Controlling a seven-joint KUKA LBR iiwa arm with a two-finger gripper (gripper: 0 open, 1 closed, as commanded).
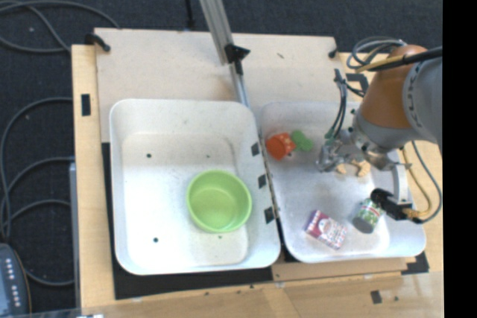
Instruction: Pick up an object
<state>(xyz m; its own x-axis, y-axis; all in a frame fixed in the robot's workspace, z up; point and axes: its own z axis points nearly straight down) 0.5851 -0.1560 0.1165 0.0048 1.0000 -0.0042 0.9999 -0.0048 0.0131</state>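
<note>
— What is sitting where on the worktop [171, 63]?
— A bowl [218, 200] is lying in the left bin [134, 160]; the right bin [298, 138] is holding a ball [279, 147] at its upper left, a box [326, 229] and can [367, 217] toward the lower right.

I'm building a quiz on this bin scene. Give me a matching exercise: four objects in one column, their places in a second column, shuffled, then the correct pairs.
Things:
1. green bowl
2. orange object
3. pink packet
4. small can

Places:
A. right bin, near its front edge, just left of the can
B. left bin, toward its front right
C. right bin, by the divider, next to a small green piece
D. right bin, front right corner

Pairs: 1-B, 2-C, 3-A, 4-D
</note>
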